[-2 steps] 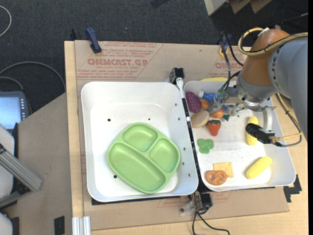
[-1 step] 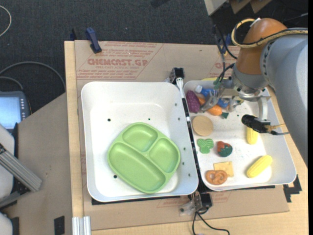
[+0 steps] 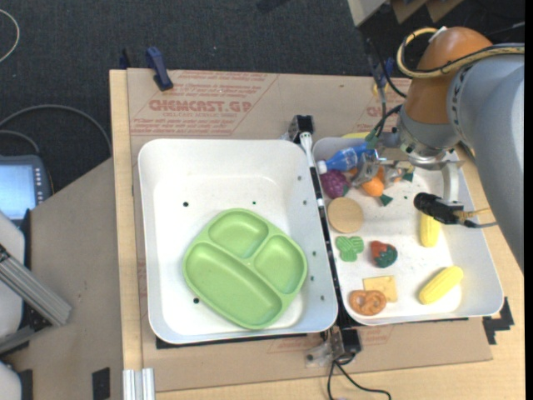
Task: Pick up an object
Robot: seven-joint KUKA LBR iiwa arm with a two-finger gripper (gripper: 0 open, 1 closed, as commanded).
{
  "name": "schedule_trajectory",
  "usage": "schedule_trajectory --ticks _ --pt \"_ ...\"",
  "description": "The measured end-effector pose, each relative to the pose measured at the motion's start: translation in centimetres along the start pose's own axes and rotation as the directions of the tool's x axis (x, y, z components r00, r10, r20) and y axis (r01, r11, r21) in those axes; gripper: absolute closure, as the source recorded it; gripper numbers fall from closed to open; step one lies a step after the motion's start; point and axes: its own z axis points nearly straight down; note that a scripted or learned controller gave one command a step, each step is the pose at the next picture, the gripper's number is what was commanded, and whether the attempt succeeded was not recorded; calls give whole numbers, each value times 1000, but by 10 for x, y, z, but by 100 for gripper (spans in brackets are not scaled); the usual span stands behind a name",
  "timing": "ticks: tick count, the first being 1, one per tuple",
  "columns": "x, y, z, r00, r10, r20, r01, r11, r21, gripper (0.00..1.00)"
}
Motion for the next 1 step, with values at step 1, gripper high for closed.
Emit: schedule_trajectory --ticks 1 --pt "56 -89 -94 1000 -3 -3 3 999 -42 100"
